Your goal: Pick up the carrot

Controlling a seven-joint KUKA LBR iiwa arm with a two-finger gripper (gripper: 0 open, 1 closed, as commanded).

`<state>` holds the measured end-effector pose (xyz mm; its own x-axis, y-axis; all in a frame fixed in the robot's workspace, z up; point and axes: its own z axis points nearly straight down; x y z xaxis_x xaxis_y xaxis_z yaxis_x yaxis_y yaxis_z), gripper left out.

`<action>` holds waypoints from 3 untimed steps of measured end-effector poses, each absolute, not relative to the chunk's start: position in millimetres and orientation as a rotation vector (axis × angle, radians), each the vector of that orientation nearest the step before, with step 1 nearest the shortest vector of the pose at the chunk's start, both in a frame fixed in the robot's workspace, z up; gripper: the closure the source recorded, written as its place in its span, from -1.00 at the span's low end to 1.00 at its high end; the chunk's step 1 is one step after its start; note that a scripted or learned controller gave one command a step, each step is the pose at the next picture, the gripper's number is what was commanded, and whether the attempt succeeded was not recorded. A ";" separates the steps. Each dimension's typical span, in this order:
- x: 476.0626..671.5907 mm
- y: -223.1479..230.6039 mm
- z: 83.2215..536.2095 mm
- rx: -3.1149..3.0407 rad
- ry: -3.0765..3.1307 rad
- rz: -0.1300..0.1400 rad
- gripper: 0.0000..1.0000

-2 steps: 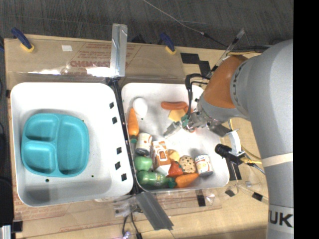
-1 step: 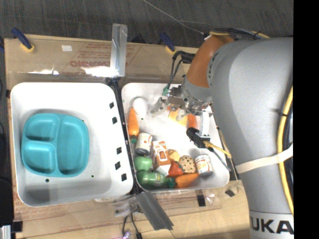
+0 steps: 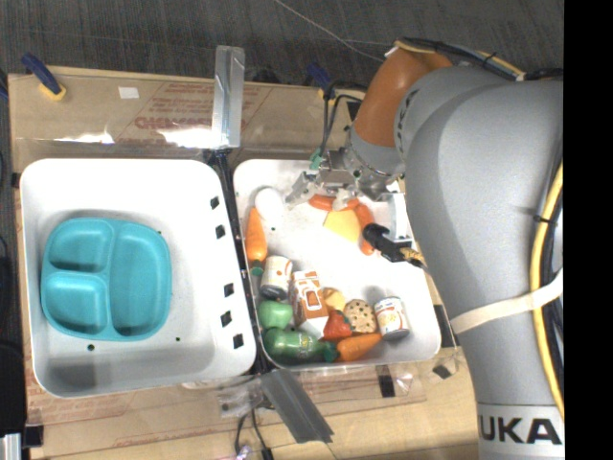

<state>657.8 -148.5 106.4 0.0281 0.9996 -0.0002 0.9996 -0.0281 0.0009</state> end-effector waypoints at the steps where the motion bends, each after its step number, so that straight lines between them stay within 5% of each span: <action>1: 625.0 -89.2 91.2 2.381 2.056 -0.005 -1.00; 2: 625.1 -87.8 100.8 2.374 2.068 -0.008 1.00; 3: 637.1 -5.3 196.3 2.283 2.154 0.011 1.00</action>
